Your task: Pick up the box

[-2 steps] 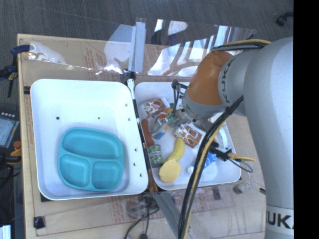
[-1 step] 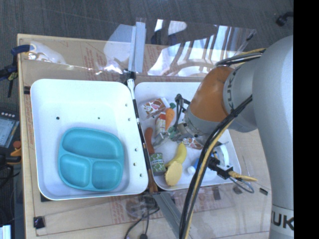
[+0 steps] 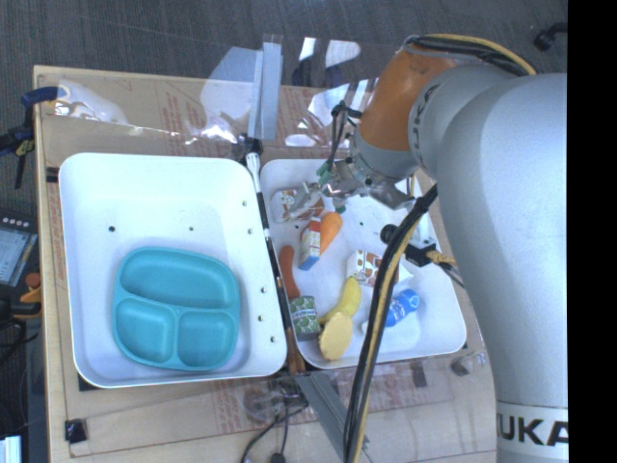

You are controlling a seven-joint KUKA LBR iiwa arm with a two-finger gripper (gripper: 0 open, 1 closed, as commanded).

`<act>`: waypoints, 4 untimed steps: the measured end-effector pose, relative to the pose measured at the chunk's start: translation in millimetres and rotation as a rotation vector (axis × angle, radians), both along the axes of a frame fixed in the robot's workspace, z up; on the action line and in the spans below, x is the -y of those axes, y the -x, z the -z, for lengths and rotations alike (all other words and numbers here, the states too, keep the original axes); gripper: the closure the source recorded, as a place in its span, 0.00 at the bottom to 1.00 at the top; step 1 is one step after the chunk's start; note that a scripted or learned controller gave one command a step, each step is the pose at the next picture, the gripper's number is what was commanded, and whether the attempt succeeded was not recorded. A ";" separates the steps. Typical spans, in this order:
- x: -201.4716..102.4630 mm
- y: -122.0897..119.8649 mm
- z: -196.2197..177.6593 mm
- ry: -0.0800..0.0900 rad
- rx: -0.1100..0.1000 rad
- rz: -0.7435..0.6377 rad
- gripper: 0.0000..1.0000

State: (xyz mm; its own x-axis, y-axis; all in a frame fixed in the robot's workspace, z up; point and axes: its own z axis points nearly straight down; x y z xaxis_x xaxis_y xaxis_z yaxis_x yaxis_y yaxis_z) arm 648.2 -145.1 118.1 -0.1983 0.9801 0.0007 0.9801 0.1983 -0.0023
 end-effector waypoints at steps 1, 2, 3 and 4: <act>-6.0 16.5 26.9 0.000 -0.003 0.206 0.00; -7.0 16.6 18.0 -0.002 -0.006 0.202 1.00; -17.6 82.5 24.8 -0.001 0.003 -0.308 1.00; -25.8 158.6 11.3 0.000 0.002 -0.781 1.00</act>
